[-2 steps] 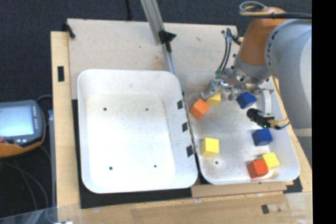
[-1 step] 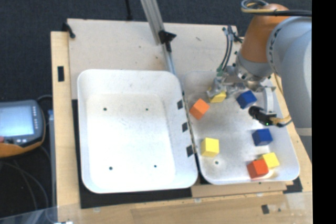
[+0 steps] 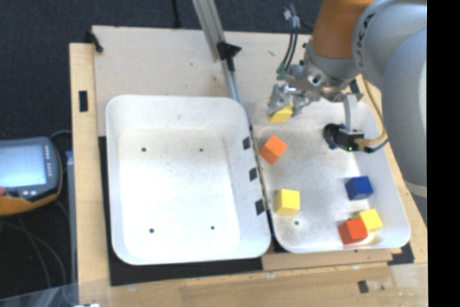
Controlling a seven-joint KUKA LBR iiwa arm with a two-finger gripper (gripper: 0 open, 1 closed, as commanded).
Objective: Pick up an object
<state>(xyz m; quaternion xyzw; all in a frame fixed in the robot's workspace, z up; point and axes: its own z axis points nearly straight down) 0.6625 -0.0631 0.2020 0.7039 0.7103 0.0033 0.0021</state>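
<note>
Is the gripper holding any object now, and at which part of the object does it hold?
Yes. The gripper holds a small yellow block by its upper part, lifted above the right bin.

The wooden tabletop (image 3: 144,61) carried two shallow white bins side by side: left bin (image 3: 180,111) and right bin (image 3: 316,154).

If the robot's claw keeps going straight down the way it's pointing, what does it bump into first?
Probably the yellow block right at the gripper. It sits at the tip already, though depth is hard to judge from this view. Under that is the right bin's white floor.
</note>
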